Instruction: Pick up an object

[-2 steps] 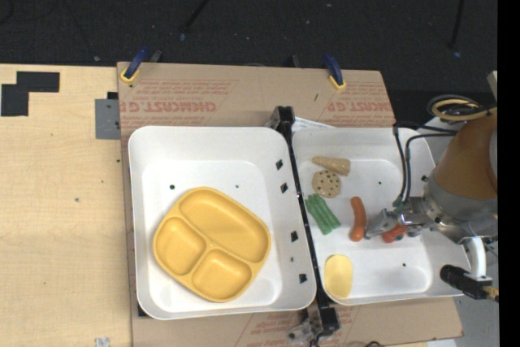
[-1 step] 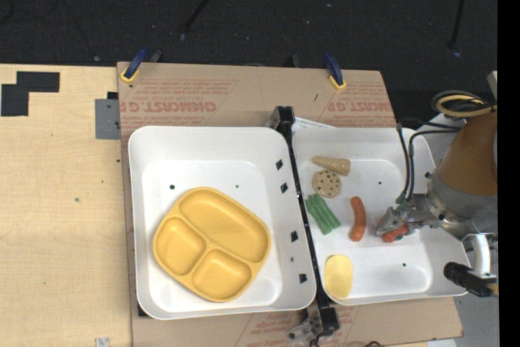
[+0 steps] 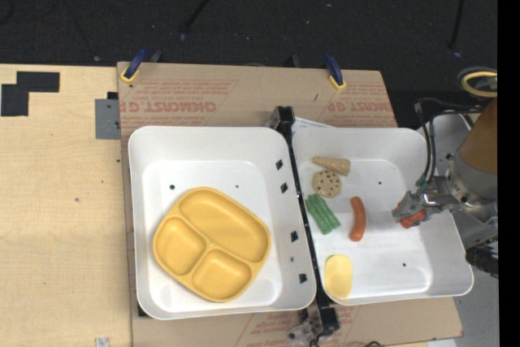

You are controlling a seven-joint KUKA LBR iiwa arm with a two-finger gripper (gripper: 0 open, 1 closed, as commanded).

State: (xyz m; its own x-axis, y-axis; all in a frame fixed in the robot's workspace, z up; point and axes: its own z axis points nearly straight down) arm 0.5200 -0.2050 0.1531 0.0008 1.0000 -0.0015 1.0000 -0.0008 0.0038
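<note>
Two white bins seen from above, my gripper [image 3: 413, 211] at the right bin's [image 3: 443, 276] far side.

Left to right: a yellow divided tray [image 3: 211, 243] fills the left bin [image 3: 146, 175]; in the right bin lie a green piece [image 3: 322, 214], a round speckled cookie [image 3: 327, 184] with a tan piece [image 3: 332, 165] above it, a yellow piece [image 3: 338, 275] below, then an orange sausage [image 3: 357, 219], nearest my fingers yet apart from them. Nothing stands between. Whether my fingers are released or clenched, I cannot tell.
</note>
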